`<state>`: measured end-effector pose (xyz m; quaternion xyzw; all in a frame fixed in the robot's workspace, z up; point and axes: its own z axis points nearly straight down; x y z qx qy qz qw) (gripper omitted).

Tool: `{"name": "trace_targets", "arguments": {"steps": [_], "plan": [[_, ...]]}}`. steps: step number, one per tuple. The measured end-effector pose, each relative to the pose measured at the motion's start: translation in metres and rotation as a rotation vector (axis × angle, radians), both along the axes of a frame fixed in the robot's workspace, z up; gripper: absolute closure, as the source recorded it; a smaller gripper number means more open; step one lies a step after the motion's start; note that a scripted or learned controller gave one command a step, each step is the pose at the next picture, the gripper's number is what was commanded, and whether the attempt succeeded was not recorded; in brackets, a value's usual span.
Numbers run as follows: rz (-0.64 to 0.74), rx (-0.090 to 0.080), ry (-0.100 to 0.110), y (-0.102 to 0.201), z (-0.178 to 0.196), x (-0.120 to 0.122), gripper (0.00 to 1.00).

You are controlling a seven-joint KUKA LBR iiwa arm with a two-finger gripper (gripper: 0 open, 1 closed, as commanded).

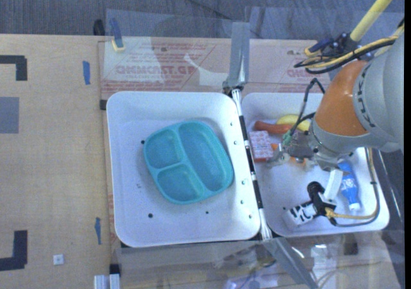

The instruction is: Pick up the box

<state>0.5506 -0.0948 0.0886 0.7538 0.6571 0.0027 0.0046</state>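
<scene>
Task is looking barely begun; the lift itself is not yet done.

- The box [260, 145] is lying flat on the floor of the right bin [282, 194], tight against that bin's left wall, toward the far half.
- The arm [340, 111] is reaching in from the right and hanging low over the same bin. The gripper [281, 155] is sitting just beside the box, on its right and a little nearer the camera.
- Whether the gripper is touching the box is too small to tell. Whether it is clenched or released I cannot tell either; the wrist is hiding too much.
- Nothing is showing the box as held. It is reading as resting in the bin, not raised.

What is left, by my judgement: line up over the box, close on it, lift it clear of the wall.

How the box looks:
- Small and squarish, with a low profile.
- The top face is pale with a red speckled or printed pattern, and red is showing along the edges. The print is too fine to read.
- No dents or open flaps are showing.

Neighbours crowding it: an orange thing [266, 127] is lying just behind the box, with a yellow thing [289, 119] beyond that. A blue and white tube [349, 190] is lying well apart, near the right wall. In the left bin [128, 127] a teal divided plate [188, 162] is sitting alone.
</scene>
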Motion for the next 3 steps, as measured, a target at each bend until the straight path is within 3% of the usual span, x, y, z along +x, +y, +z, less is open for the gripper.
{"name": "trace_targets", "arguments": {"steps": [1, 2, 3], "plan": [[0.080, 0.003, 0.010, 0.020, 0.096, -0.028, 0.00], [0.139, 0.003, 0.001, 0.004, 0.000, -0.053, 0.00], [0.113, -0.001, 0.001, 0.000, 0.000, 0.020, 0.00]]}}
